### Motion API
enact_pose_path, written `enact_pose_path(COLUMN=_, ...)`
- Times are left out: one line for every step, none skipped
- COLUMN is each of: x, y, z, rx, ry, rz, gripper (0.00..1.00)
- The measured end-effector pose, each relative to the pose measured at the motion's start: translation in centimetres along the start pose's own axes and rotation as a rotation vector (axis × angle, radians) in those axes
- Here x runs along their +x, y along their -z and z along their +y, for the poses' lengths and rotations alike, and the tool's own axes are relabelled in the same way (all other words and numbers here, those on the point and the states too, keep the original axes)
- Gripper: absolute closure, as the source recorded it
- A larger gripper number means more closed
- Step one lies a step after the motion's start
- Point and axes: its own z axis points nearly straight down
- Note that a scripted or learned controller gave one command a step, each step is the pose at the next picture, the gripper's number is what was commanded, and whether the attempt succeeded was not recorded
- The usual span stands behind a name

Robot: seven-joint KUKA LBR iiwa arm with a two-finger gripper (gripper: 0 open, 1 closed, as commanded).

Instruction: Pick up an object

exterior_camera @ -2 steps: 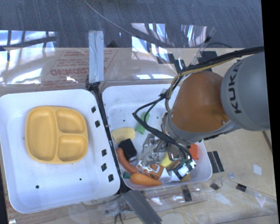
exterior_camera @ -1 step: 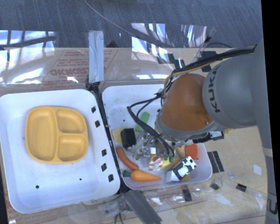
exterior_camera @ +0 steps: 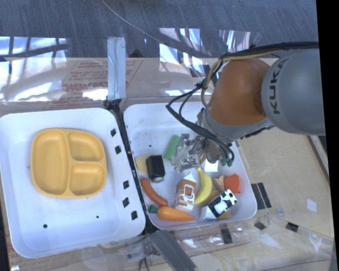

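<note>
My gripper (exterior_camera: 190,158) hangs low over the middle of the right bin (exterior_camera: 156,118), under the orange wrist band. Right beside it lie a green piece (exterior_camera: 172,146) to its left, a yellow banana (exterior_camera: 204,186) and an orange-and-white carton (exterior_camera: 186,195) just below. A black block (exterior_camera: 155,167) rests further left next to a pale yellow piece (exterior_camera: 142,162). A red sausage (exterior_camera: 153,191) and an orange carrot (exterior_camera: 173,214) lie along the bin's front. A black-and-white cow toy (exterior_camera: 224,203) and a red piece (exterior_camera: 233,183) sit at the front right.
The left bin (exterior_camera: 24,225) holds a yellow divided plate (exterior_camera: 68,162). Black cables (exterior_camera: 185,116) loop from the wrist over the right bin's back half. Cardboard and tape lie behind the bins.
</note>
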Motion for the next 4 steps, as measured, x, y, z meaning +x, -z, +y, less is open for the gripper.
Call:
enact_pose_path(x=0.6, y=-4.8, z=4.0, rx=0.004, ry=-0.066, rz=-0.002, gripper=1.00)
enact_pose_path(x=-0.6, y=10.8, z=1.8, rx=0.003, ry=-0.051, rz=-0.011, gripper=1.00)
enact_pose_path(x=8.1, y=1.1, z=-1.5, rx=-0.003, ry=0.146, rz=0.008, gripper=1.00)
enact_pose_path(x=2.6, y=-5.1, z=4.0, rx=0.000, ry=-0.024, rz=0.004, gripper=1.00)
